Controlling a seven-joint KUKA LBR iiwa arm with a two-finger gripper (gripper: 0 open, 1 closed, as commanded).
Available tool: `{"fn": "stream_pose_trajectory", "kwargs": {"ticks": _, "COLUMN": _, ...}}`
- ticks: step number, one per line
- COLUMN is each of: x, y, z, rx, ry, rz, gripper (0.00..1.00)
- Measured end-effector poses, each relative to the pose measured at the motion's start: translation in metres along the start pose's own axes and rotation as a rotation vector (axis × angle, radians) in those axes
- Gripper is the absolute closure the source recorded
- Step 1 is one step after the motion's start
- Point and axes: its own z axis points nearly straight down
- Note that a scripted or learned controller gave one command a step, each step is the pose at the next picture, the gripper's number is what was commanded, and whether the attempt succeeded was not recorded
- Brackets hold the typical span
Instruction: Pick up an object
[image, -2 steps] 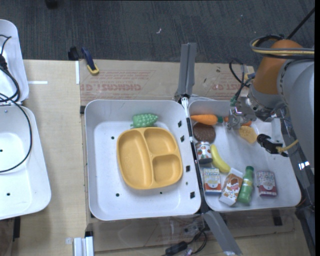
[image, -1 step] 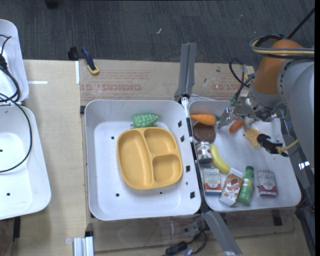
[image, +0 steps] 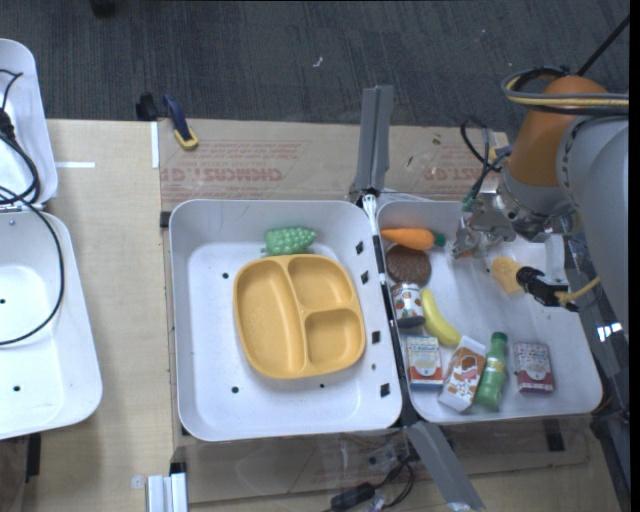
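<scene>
Cardboard-covered tabletop (image: 250, 160) carries two bins. Left bin (image: 200, 400): yellow divided plate (image: 298, 315), green grapes (image: 289, 239). Right bin (image: 570, 395): carrot (image: 408, 238), banana (image: 438, 317), green bottle (image: 492, 372), juice cartons (image: 462, 372). We can't tell the jaws' state; gripper (image: 468, 238) hovers near the carrot.

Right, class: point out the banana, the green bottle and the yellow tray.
banana (image: 439, 319), camera view, middle of its curve.
green bottle (image: 492, 375), camera view, its body.
yellow tray (image: 298, 314), camera view, its dividing ridge.
</scene>
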Motion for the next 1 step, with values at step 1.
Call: {"fn": "stream_pose_trajectory", "kwargs": {"ticks": 1, "x": 0.0264, "y": -0.0218, "z": -0.102, "rx": -0.007, "ry": 0.001, "rz": 0.003, "gripper": 1.0}}
